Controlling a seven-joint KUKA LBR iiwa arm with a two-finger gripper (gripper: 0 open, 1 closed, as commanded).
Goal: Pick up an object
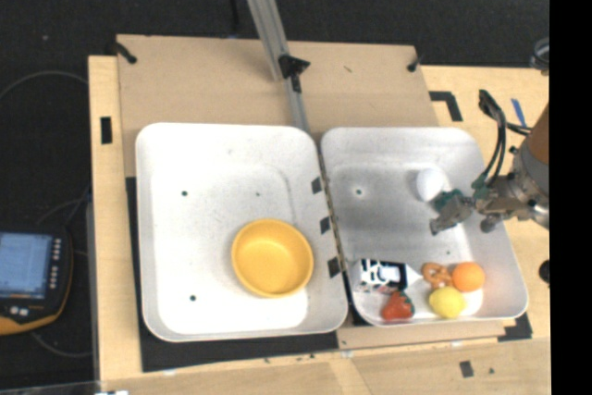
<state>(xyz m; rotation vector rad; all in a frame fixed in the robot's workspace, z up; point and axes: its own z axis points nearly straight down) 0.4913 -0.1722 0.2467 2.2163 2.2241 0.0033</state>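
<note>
Gripper (450,210) over right bin (388,153), beside a white cup (428,183); whether its claw is released or clenched, cannot tell. Orange (469,277), lemon (447,302), strawberry (398,307) along the bin's near edge. Yellow bowl (271,257) in left bin (203,162).

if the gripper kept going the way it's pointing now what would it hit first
Probably bare floor of the right bin: the gripper points left, just under the white object. Its height above the bin is unclear.

Obscured and cut-off items
Arm (535,164) cut off at right of frame; black-and-white item (382,274) at lower centre-right too small to identify.
</note>
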